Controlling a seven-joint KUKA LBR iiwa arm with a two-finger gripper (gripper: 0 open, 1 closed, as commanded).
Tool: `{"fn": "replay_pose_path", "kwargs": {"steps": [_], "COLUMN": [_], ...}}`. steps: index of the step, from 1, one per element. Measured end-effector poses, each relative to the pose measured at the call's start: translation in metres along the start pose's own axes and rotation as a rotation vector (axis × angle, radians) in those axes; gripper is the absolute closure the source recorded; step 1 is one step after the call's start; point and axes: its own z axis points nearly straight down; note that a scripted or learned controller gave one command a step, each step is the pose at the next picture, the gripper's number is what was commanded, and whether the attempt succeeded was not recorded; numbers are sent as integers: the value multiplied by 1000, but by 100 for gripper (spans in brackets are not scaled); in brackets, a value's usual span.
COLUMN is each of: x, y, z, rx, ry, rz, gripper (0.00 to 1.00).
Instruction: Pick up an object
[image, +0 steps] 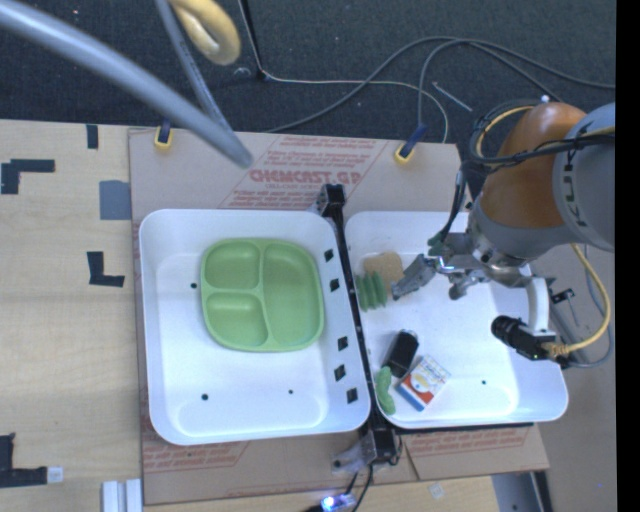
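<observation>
My gripper hangs over the right bin, near its upper middle, with its fingers spread open and nothing between them. Its left fingertip points toward a tan, sponge-like piece and a green ridged object by the bin's left wall. Lower in the bin lie a black oblong object, a small white box with red and blue print and a green item against the divider.
The left bin holds a green divided plate. A black divider strip runs between the bins. The arm's orange band and cables crowd the right bin's right side.
</observation>
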Motion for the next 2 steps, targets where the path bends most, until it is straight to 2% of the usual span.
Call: {"fn": "replay_pose_path", "kwargs": {"steps": [1, 2], "x": [-2, -2], "y": [-4, -4], "z": [65, 111], "rx": [1, -6], "ry": [0, -2], "rz": [0, 0], "gripper": [0, 0]}}
